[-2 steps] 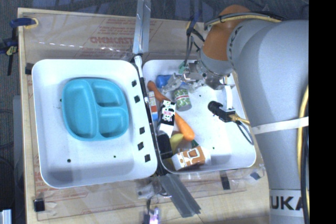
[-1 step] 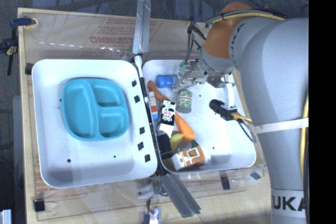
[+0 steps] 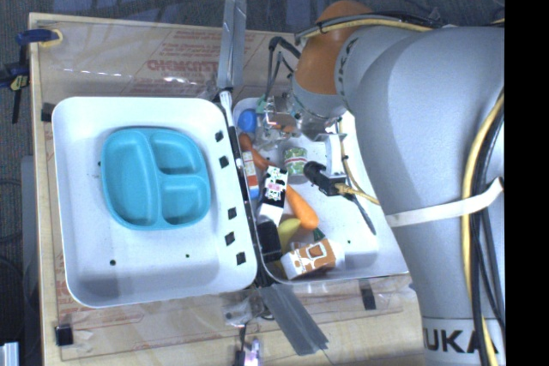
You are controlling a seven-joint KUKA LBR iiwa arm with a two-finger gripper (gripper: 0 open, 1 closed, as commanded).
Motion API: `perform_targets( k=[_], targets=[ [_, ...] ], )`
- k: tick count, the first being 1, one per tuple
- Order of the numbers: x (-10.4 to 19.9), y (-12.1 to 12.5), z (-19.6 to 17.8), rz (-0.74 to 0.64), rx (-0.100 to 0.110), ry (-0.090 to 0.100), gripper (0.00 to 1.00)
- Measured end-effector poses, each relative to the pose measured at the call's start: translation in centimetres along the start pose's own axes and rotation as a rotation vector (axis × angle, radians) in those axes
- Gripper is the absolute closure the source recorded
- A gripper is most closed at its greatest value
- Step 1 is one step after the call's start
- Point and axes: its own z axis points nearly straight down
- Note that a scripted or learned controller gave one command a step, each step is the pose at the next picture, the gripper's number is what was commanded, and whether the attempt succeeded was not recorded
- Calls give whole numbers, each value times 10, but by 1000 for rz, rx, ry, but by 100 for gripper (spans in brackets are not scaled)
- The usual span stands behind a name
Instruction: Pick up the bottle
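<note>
On the left of the tabletop [image 3: 129, 56] I see the left bin [image 3: 77, 270] holding a blue divided tray [image 3: 157, 178]. Across the divider, the right bin [image 3: 364, 249] is crowded: a bottle [image 3: 250, 171] with an orange cap lies on its side against the divider wall, and just beside it are a black-and-white carton [image 3: 274, 184], an orange carrot [image 3: 301, 207], a yellow piece [image 3: 289, 227] and a small brown box [image 3: 310, 258].

Further right, the hand [image 3: 283, 123] hangs over the bin's far end, near the bottle's cap; whether it is released or clenched I cannot tell.

I judge the bottle light, stiff and smooth, likely to roll or slip. I would take it across its middle, though the wall and the carton leave little room.
</note>
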Motion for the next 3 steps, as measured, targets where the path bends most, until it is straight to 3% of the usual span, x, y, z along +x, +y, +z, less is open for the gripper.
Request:
perform_targets(
  k=[1, 2, 3],
  targets=[
    [55, -1, -144, 299, -8, 4, 100],
    [48, -62, -211, 124, -7, 3, 100],
    [29, -118, -320, -345, -14, -1, 100]
  ],
)
